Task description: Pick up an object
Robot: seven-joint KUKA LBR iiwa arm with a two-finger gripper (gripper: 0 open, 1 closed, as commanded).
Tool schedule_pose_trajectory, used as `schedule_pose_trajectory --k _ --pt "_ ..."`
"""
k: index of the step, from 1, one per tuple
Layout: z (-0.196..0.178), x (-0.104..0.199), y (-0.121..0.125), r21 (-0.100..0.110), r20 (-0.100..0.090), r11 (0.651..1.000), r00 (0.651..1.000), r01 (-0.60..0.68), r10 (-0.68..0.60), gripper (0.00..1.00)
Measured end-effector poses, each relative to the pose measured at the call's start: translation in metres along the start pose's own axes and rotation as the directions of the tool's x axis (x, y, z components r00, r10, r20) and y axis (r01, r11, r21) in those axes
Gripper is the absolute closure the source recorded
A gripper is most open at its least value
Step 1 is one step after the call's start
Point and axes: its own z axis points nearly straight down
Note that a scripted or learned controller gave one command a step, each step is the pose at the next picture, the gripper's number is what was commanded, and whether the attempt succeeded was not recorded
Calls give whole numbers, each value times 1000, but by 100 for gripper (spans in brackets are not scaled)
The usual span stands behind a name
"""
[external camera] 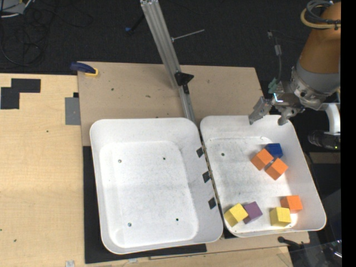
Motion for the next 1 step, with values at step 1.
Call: schedule_pose_trajectory --k 1 --pt "-3 0 1 -5 1 1000 1000 2 -2 0"
